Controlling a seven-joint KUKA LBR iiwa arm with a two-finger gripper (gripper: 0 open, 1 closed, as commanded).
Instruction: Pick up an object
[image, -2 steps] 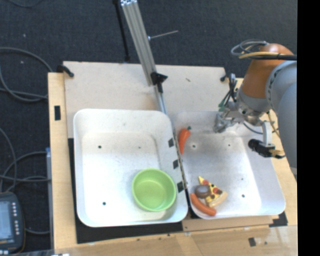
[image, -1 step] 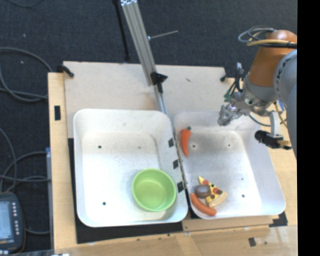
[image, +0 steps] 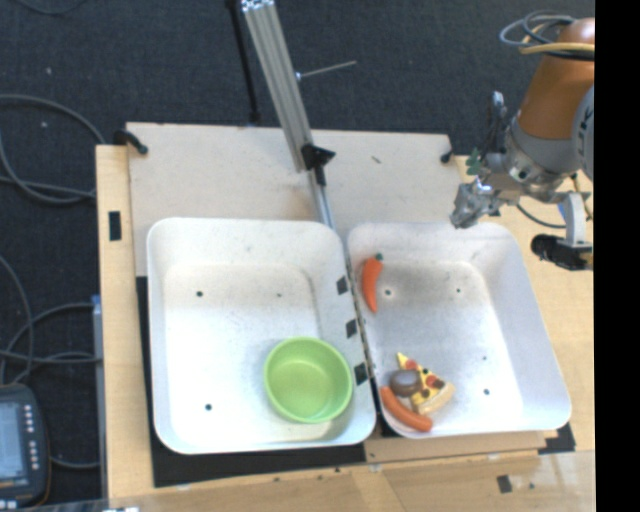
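My hand (image: 470, 208) hung over the right bin's (image: 520, 300) upper edge; can't tell its opening, nothing seen held. Carrot (image: 371, 283) lay lower left of it, long axis near vertical, by the bin's left wall.

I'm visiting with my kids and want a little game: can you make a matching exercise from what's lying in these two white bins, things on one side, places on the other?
Things:
1. green bowl
2. carrot
3. pizza slice
4. pincer

Places:
A. near corner of the right bin, beside a sausage
B. above the far edge of the right bin
C. near edge of the left bin
D. far left side of the right bin, by the divider

Pairs: 1-C, 2-D, 3-A, 4-B
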